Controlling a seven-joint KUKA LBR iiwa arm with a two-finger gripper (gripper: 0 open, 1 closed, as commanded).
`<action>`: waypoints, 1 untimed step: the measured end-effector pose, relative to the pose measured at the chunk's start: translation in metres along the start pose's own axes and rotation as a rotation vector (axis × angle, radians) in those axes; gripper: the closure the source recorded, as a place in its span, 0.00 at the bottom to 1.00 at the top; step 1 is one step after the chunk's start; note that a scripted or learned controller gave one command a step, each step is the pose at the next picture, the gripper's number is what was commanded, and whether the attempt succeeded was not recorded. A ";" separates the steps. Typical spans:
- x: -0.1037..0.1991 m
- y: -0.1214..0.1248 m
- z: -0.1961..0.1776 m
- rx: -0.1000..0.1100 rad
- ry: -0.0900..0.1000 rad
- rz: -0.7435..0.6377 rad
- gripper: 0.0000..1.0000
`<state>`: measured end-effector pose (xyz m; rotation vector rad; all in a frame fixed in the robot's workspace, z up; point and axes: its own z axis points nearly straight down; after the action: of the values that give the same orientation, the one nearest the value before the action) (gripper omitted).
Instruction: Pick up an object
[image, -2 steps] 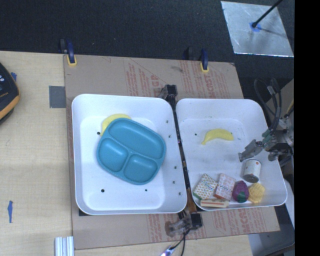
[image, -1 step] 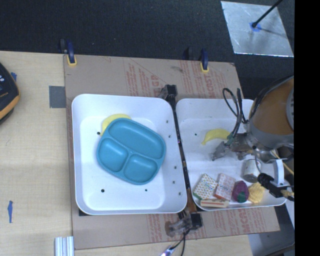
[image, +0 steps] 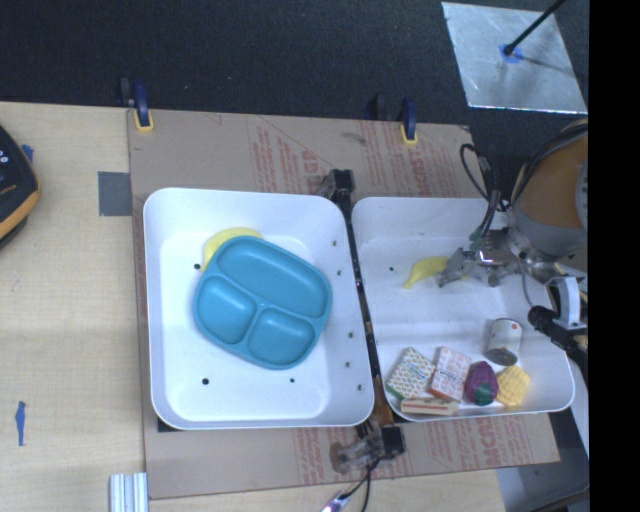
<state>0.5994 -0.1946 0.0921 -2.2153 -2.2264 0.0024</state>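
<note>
You are at the approach step: the claw (image: 470, 265) sits low in the right bin (image: 392, 225), just right of the banana (image: 424, 270), and I cannot tell its state. Next, line it up over the banana. The other toys (image: 455, 378) lie at the near edge.

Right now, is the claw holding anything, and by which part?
Nothing is held: the claw sits low in the right bin, beside the yellow banana-shaped piece.

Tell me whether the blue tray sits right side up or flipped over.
Right side up: the blue tray in the left bin shows three recessed compartments facing the camera, with a yellow thing partly under it.
</note>
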 end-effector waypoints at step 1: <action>0.041 0.057 0.000 0.000 0.001 0.000 0.00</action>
<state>0.6567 -0.1534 0.0924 -2.2151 -2.2254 0.0012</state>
